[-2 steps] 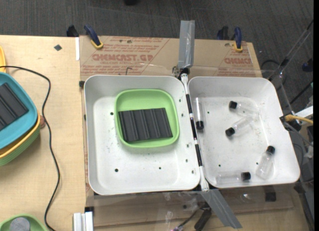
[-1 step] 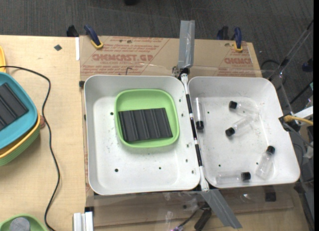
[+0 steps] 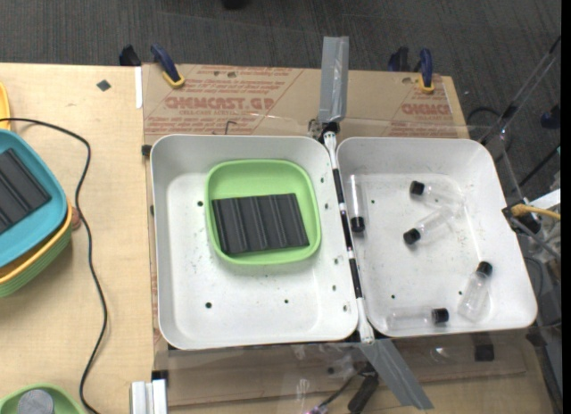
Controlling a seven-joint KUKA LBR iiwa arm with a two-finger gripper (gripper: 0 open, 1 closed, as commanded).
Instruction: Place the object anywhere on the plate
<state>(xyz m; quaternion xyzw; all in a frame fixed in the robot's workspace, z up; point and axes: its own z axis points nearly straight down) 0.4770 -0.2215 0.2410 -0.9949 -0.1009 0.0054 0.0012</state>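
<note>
A square green plate sits in the upper middle of the left white bin. A dark grey ribbed rectangular object lies flat on the plate, inside its rim. The right white bin holds several clear tubes with black caps: one by the dividing wall, one at the back, one in the middle, one at the right and one along the front wall.
A stack of teal and yellow dishes sits on the wooden bench at the far left, with a black cable running past it. Cardboard held by clamps lies under the bins. Cables hang off the right edge.
</note>
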